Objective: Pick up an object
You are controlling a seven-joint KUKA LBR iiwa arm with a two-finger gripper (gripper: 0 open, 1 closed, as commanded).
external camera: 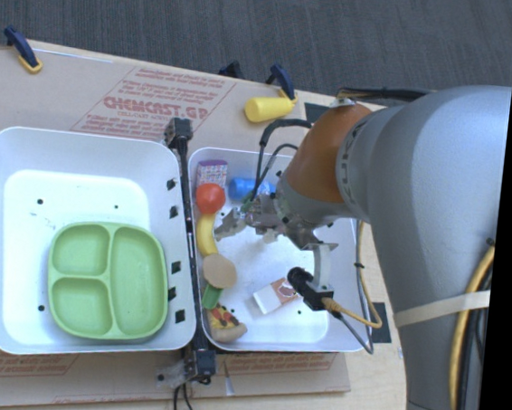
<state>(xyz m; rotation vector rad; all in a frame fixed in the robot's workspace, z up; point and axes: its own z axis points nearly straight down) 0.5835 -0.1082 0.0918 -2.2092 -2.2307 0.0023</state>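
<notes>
Curved yellow banana beside round tomato

A green three-compartment plate is lying in the left bin; a yellow clamp handle is sitting at upper centre.

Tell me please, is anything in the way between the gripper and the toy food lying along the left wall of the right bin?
Nothing visible blocks it. The gripper hangs over the right bin, right beside the banana and the red tomato, with bare bin floor between. The arm's own wrist hides part of the bin behind it.
</notes>
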